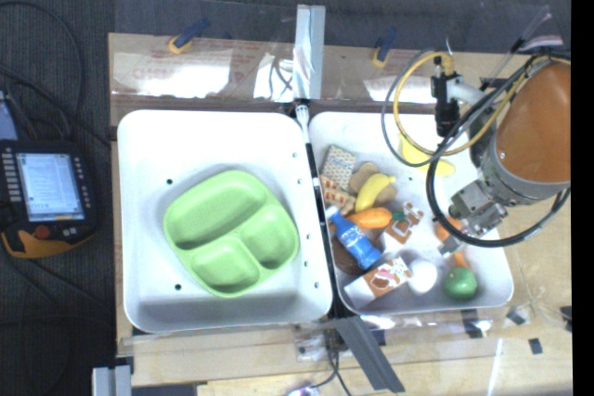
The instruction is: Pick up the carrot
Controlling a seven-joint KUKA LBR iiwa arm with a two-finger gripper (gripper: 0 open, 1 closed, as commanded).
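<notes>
Arm (529, 139) over right bin's (501, 297) outer edge, carrot (373, 219) mid-clutter, well apart.

Bright, even overhead light is washing both bins (139, 199); glare is flaring at twelve o'clock on plastic sheeting (195, 74).

Carrot (373, 219): a short, orange, tapered piece with a smooth, slightly glossy surface. It lies on its side, long axis roughly left to right in the camera view, with the rounded, thicker end toward the right. It rests in the right bin (495, 290), within the left-centre cluster of items, its upper edge touching the yellow banana (374, 191) just behind it. The blue bottle (355, 241) lies just in front of it on the lower left, and a small brown box (404, 225) sits just beside its right end. Its upper surface is fully exposed.
</notes>
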